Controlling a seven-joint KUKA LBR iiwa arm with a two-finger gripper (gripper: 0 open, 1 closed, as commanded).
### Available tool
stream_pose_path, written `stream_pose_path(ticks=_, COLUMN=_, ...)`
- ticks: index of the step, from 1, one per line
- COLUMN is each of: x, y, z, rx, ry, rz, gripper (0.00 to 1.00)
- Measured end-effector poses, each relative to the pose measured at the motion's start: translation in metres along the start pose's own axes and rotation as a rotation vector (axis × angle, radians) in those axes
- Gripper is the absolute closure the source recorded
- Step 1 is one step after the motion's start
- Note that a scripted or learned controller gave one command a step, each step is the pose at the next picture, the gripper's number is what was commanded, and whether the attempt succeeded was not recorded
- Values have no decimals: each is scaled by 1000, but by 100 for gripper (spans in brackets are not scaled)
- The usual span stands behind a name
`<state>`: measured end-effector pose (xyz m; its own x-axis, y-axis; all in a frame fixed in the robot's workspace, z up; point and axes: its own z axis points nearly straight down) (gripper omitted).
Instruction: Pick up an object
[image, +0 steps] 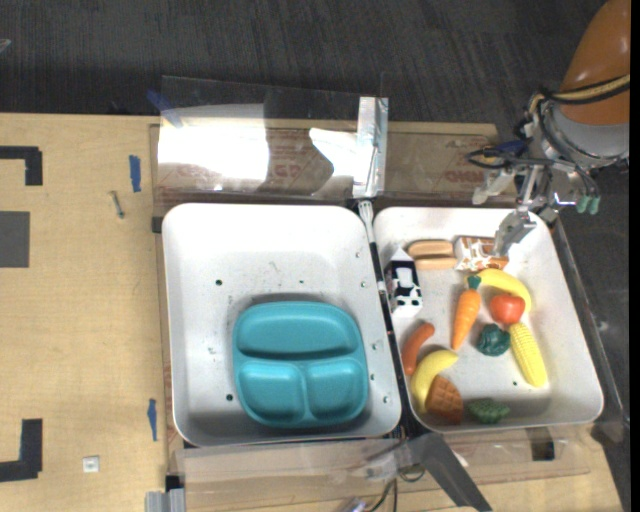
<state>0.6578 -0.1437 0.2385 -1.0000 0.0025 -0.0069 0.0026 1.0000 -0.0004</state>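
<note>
Dark carpet runs along the top of my view, and below it sits the tan bench (70, 300) with black tape marks on its left side. Two shallow white bins lie side by side on it. I see the left bin (190, 250) holding a teal divided tray (298, 362) toward its near edge. The right bin (570, 330) holds a scatter of toy food: a hot dog (432, 252) near the far wall, a small black-and-white carton (403, 285) just beside the divider, a carrot (465, 315) at the middle, a red chilli (417, 342) below the carton, a banana (430, 366) touching a brown piece (445, 397) near the front, a yellow corn cob (528, 352) toward the right, a dark green piece (492, 340) between carrot and corn, and a red and yellow fruit (506, 298) above them.

From the upper right I see the arm reach in, its orange band at the corner. The gripper (508, 240) hangs over the far right part of the right bin, just above a small pale and orange item (473, 255) next to the hot dog. I cannot tell how its tool stands, nor whether it touches that item.
</note>
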Motion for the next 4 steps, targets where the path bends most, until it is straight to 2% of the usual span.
stream_pose_path(ticks=1, x=26, y=19, z=135, rx=-1, ry=1, rz=67, gripper=0)
stream_pose_path(ticks=2, x=77, y=2, z=142, rx=3, ry=-22, rz=118, gripper=0)
stream_pose_path(ticks=3, x=83, y=25, z=142, rx=5, ry=-20, rz=91, gripper=0)
stream_pose_path(ticks=4, x=76, y=25, z=126, rx=7, ry=-43, rz=89, gripper=100)
